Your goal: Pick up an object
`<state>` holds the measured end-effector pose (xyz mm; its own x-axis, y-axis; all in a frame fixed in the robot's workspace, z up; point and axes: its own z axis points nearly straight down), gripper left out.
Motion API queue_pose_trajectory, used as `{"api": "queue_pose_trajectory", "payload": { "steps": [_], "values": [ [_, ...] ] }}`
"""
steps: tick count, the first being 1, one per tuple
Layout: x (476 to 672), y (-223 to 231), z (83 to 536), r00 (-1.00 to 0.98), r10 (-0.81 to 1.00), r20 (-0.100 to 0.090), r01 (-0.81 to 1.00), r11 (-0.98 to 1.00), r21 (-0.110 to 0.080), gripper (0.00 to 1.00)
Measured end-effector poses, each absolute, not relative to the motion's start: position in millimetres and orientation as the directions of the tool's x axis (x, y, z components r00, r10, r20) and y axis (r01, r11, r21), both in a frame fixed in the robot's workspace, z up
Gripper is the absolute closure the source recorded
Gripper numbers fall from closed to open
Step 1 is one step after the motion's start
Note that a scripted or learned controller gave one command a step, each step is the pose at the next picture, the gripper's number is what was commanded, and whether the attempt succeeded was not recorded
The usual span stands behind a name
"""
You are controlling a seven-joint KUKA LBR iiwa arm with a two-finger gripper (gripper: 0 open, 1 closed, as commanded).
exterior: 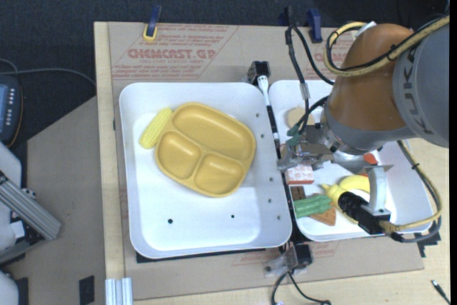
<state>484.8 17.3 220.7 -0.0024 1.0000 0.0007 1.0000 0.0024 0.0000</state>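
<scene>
Yellow, three-compartment plate [206,148] lies in left bin; hand's [305,153] grip can't be told.

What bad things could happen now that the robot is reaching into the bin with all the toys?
The toys in the right bin lie bunched together: the banana, the green piece and the red and white box sit close, so the hand might bump one away or catch two at once. The arm's big body covers much of that bin, so some toys are hard to see. Loose cables hang near the arm and could snag.
</scene>
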Motion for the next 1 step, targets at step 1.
{"api": "queue_pose_trajectory", "payload": {
  "steps": [1],
  "values": [
    [493.1,2.7,233.0,0.001,1.0,-0.001,1.0,-0.001,0.002,1.0]
  ]
}}
